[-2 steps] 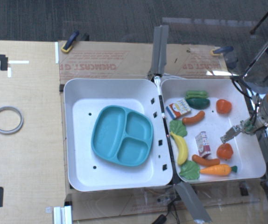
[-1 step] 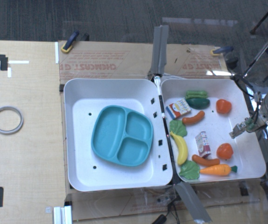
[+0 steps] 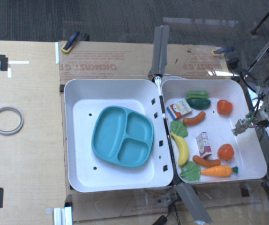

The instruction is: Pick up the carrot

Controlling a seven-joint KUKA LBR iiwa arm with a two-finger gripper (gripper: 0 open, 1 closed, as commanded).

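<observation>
Here, the left bin (image 3: 73,139) holds a teal divided plate (image 3: 123,136), the carrot (image 3: 216,171) lies along the right bin's (image 3: 252,146) near edge just below a sausage (image 3: 206,161), and the tool (image 3: 241,125) hovers at that bin's right rim.

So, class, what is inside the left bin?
A turquoise divided plate with three compartments lies in the left bin, and nothing rests on it. The patch of bin floor under the plate is covered, so that part cannot be seen.
</observation>
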